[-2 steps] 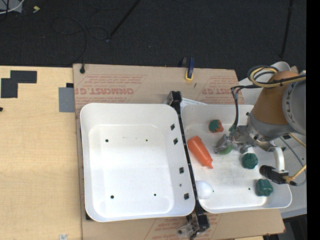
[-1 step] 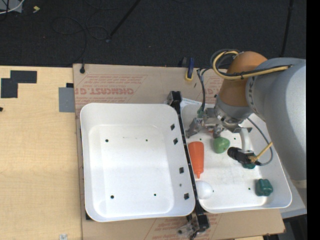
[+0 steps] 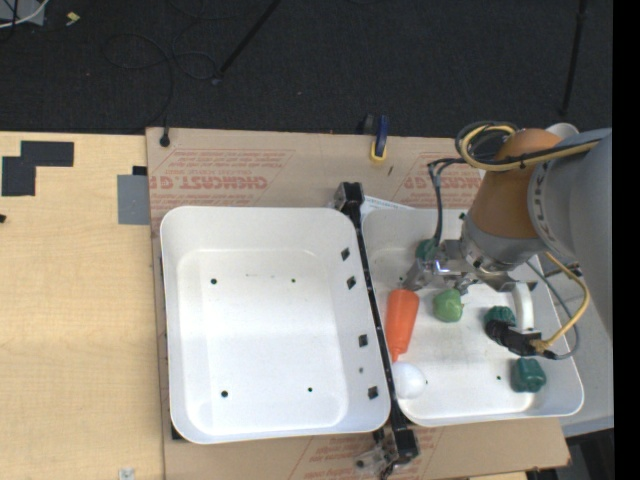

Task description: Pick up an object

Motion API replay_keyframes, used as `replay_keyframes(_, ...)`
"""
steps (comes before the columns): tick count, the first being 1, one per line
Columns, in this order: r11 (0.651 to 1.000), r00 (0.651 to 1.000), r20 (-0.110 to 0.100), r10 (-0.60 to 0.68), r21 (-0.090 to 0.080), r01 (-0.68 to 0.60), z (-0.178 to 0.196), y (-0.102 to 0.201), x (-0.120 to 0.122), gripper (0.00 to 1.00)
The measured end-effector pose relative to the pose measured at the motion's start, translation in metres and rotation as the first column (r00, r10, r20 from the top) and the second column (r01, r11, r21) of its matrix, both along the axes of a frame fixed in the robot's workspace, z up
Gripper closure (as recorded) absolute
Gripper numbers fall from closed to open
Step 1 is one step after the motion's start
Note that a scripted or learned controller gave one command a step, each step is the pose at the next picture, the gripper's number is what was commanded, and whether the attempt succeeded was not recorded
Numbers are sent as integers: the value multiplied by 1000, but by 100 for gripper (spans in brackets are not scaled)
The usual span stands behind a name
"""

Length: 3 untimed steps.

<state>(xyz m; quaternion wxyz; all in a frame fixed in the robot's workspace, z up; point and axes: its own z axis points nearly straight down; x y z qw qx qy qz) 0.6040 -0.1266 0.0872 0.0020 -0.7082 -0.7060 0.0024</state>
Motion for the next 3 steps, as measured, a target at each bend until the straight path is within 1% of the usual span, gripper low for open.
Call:
replay_keyframes(1,1000,1000,2,0,1,0,10,1,2,100)
replay_keyframes(2,1000,1000,8,7,1,-7,25,32,42,100)
replay_keyframes(3,1000,1000,21,5,-2,-5,173,36,43,100)
